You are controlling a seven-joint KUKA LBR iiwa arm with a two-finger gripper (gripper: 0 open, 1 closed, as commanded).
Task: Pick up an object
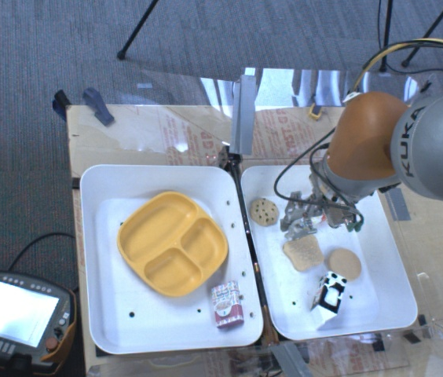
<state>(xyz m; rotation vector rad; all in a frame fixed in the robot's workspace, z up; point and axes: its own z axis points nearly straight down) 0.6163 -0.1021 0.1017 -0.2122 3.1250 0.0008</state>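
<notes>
Grey-armed end effector (304, 220) hovers just above the toast slice (303, 252) in the right bin (394, 289); its grip state is unclear.

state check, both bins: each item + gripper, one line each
yellow tray: flat, left bin, compartments bare
red carton: lying beside the tray
cookie: flat, right bin
bread slice: flat, below the gripper
round biscuit: flat
black-and-white carton: tipped over
gripper: above the bread slice
</notes>
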